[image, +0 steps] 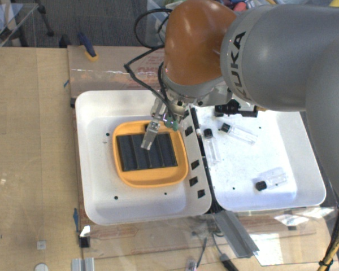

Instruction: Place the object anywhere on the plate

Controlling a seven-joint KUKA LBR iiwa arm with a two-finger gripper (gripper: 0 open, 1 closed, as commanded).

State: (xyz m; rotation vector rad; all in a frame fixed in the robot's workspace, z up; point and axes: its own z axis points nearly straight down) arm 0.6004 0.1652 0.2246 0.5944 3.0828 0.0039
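Gripper hangs over my yellow plate, fingertips near its dark inset; I cannot tell their spread.

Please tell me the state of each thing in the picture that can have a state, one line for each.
Plate: flat in the left bin, dark inset facing up.
Gripper: low over the plate's upper middle.
Vials: lying on their sides in the right bin.
Capped vial: lying flat near that bin's lower right.
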